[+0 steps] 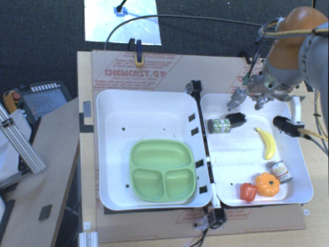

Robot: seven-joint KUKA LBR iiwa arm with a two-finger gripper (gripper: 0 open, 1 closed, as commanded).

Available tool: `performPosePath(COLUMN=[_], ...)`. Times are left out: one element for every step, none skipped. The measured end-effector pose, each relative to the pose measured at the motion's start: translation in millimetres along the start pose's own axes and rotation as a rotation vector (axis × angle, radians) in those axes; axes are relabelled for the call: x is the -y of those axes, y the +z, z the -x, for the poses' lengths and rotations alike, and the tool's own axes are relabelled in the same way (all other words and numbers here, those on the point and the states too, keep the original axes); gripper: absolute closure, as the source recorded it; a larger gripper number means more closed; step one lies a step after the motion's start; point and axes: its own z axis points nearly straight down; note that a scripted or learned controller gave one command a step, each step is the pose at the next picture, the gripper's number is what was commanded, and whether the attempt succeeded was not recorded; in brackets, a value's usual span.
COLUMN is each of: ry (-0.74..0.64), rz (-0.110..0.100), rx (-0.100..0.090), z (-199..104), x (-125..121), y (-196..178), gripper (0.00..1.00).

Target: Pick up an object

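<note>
So far nothing is lifted. The gripper (pixel 249 101) hangs open and empty above the right bin (pixel 303 181), near the bottle (pixel 226 123).

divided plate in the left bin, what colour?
Light green; the divided plate shows plainly in the camera view, lying in the left bin.

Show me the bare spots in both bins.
Left bin: free floor behind and left of the green tray. Right bin: open middle between bottle, banana and red pepper. Crowded near corner: pepper, pumpkin, can.
</note>
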Motion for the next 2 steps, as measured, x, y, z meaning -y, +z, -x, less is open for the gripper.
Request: performPosePath(ry=[-0.002,-0.001], rz=[0.013,0.009], rx=[0.001,0.002], z=[0,0], x=[-3,-1], y=[-8,54], gripper=[0.0,0.0])
